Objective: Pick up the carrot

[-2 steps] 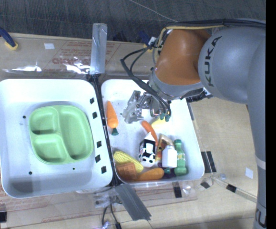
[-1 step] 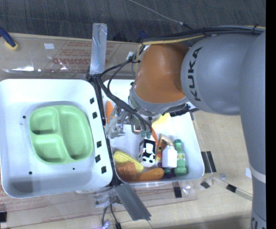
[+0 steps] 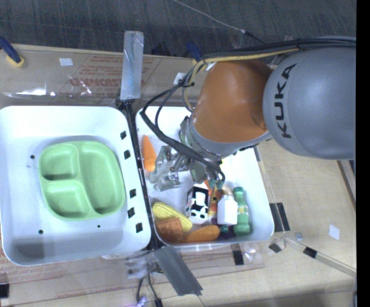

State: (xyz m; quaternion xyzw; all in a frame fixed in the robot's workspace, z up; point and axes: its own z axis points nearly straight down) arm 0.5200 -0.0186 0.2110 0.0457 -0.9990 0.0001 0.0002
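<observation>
Looming closest to the lens, the grey KUKA arm with its orange band [image 3: 232, 104] reaches in from the right and hangs over the right shallow white plastic bin [image 3: 263, 200]. Below the band, the metallic two-finger end effector [image 3: 167, 170] sits low in that bin, near its left wall; whether its fingers are spread or closed cannot be made out, and nothing can be seen between them.

Just left of the end effector, the long orange carrot [image 3: 149, 153] lies against the bin's left wall, pointing roughly along it, close beside the metal parts but whether touching them is unclear.

Toward the bin's near edge lies a cluster of toys: a yellow corn cob [image 3: 170, 213], a second orange, carrot-like piece [image 3: 200, 234] along the front wall, a black-and-white cow-patterned object [image 3: 199, 204], a small white bottle [image 3: 227, 211] and a green bottle [image 3: 241, 210], all packed closely together.

Beside it, the left shallow white plastic bin [image 3: 9, 171] holds a light green divided plate with three compartments [image 3: 81, 179], lying flat near its middle. Both bins rest on the wooden surface [image 3: 312, 197].
</observation>
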